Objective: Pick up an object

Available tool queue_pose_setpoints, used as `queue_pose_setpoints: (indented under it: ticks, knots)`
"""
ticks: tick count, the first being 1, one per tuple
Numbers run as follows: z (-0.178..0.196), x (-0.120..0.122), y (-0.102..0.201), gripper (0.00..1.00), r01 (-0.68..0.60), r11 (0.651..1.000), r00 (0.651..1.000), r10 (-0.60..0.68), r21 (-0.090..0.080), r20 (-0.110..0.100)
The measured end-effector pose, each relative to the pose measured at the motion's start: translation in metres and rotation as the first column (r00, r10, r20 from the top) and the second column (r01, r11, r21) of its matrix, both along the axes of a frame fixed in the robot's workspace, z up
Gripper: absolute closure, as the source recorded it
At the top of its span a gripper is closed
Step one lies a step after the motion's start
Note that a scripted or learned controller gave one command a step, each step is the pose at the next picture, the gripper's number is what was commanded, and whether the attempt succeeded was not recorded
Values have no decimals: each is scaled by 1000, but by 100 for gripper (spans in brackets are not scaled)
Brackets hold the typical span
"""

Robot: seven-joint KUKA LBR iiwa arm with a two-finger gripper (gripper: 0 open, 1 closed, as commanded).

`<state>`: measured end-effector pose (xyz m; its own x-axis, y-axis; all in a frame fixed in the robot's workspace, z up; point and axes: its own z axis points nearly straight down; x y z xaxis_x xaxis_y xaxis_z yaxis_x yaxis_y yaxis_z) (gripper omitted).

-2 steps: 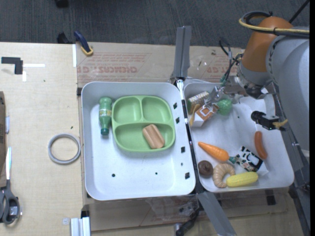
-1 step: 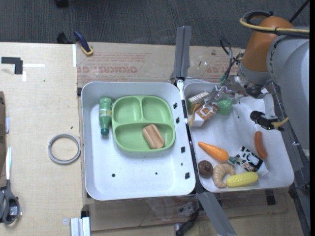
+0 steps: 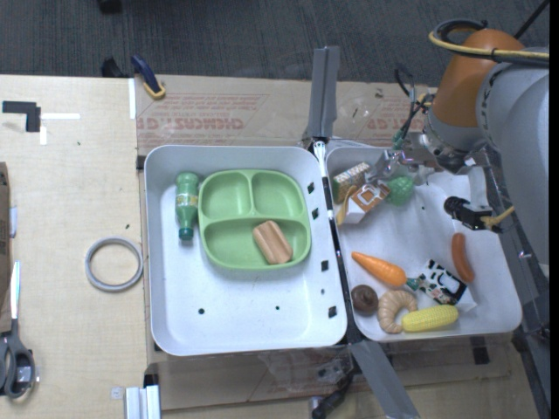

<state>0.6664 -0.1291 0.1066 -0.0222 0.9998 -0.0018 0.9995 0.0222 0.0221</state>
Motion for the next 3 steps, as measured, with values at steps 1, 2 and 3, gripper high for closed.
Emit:
queue_pose_setpoints:
  ticks: [1, 2, 3]
  knots:
    - [0, 0, 0, 0, -48, 999, 999, 48, -2, 1]
    - [0, 1, -1, 0, -115, 993, 993, 115, -8, 5]
    - [0, 1, -1, 0, -115, 993, 993, 115, -7, 5]
